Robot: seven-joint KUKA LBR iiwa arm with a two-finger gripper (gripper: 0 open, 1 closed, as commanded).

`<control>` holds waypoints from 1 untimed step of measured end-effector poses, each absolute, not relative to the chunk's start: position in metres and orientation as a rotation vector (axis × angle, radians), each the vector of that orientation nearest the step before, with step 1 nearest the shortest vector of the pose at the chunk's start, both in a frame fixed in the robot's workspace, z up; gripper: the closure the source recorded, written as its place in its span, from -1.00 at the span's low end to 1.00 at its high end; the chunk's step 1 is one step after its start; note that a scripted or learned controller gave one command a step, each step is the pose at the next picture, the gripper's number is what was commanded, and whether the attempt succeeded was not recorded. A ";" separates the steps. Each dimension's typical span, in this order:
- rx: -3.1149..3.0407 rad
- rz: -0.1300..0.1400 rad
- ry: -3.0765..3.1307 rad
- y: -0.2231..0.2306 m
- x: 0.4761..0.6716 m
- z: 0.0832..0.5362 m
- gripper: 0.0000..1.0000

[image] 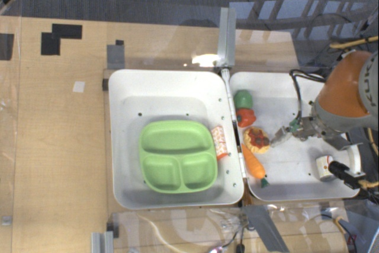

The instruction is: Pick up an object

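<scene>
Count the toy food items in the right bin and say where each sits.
4. A green item by the divider, a red one just below it, a pizza slice nearer the gripper, and a carrot lowest. The arm may hide others.

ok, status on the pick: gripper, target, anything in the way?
Gripper low in right white bin, beside small pizza-slice toy. Nothing seen held. Orange carrot toy and red-green pepper toy crowd close by.
</scene>
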State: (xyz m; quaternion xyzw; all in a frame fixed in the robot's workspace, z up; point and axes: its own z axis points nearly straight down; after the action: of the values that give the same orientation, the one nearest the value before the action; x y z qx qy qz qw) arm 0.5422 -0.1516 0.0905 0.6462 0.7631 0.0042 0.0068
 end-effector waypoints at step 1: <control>2.093 0.006 2.332 -0.178 0.621 0.129 -1.00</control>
State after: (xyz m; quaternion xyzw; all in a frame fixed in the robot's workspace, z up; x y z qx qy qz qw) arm 0.6209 -0.1781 0.1293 0.6680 0.7442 0.0018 0.0038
